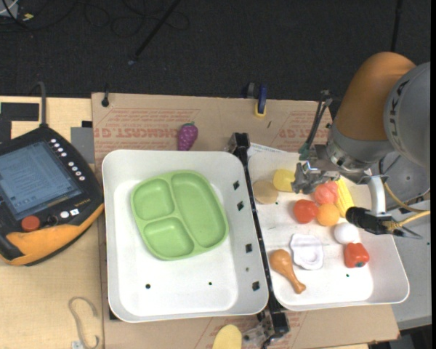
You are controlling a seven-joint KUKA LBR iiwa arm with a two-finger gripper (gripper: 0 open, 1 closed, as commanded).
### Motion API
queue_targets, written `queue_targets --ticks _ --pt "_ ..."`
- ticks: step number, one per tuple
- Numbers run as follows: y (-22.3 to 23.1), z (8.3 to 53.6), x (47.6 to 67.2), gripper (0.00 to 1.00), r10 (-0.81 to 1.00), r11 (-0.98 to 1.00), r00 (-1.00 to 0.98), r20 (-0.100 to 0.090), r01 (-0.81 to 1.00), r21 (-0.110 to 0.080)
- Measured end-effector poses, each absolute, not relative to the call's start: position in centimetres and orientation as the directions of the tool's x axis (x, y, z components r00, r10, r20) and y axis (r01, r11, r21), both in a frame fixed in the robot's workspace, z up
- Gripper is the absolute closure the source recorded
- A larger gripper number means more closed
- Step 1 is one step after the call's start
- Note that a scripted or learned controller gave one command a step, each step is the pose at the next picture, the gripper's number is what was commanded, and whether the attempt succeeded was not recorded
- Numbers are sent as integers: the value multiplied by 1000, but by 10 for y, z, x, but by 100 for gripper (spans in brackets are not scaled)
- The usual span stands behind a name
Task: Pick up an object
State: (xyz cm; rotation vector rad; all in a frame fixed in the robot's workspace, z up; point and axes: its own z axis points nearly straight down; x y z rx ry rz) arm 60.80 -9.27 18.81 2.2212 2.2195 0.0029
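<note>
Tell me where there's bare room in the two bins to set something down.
Left bin: a bare floor strip between the green divided plate and the near rim. Right bin: a bare near corner beyond the red pepper. Its middle is crowded with toy food under the gripper.

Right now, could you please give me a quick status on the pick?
Gripper low over right bin, by yellow piece. Nothing seen held. Tomato, orange, corn crowded close.

Divided plate [179, 215] in L bin [123, 231], toys in R bin [381, 286]
</note>
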Motion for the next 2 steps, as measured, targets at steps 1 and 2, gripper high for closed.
queue_targets --ticks 1,2 --pt "-94 230 609 100 1000 0 0 0 1000 2" --pt "-44 223 590 100 1000 2 -2 2 1000 -5"
